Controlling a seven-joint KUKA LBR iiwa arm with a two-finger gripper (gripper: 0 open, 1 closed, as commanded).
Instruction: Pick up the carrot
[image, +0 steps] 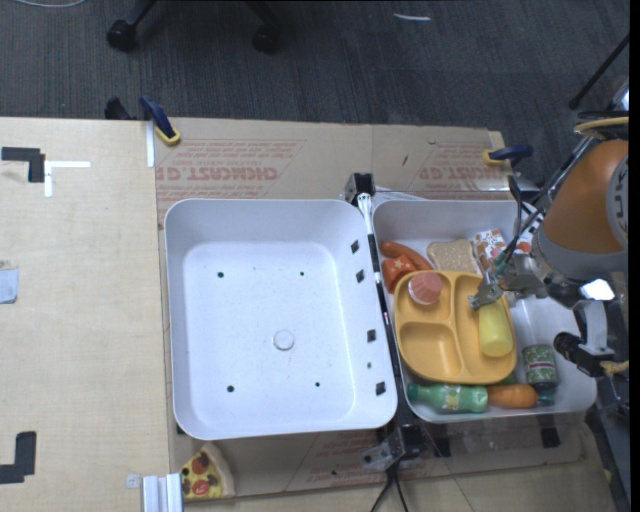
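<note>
Landmark: yellow divided tray (440, 362) in the right bin (572, 400). Nearest the camera, off the bench's front edge and well to the left of the tray, a toy pizza slice (203, 474) lies on the cardboard. Just past the tray's near rim, against the bin's front wall: a green bottle (447, 398) on its side, and touching its right end the carrot (514, 396), orange, lying flat, nothing on top of it. Beside the carrot, off the tray's near right corner, a small green-labelled can (540, 365) stands upright. In the tray itself: a yellow bottle-like piece (493, 330) in the right compartment, a pink round item (425, 288) in the upper left one. Gripper (490, 292) hovers over the tray's far right rim, near the yellow piece; whether it is spread or closed, cannot tell, and nothing visibly held. Beyond the tray's far rim: a red pepper-like piece (400, 263), a bread slice (452, 255), a printed packet (489, 243). Left of the tray, the left bin (190, 400) holds one small white disc (284, 341). Judgement: task not begun in effect; carrot untouched, well apart from the gripper. Left to do: travel toward the tray's near right corner, descend, grasp, lift
</note>
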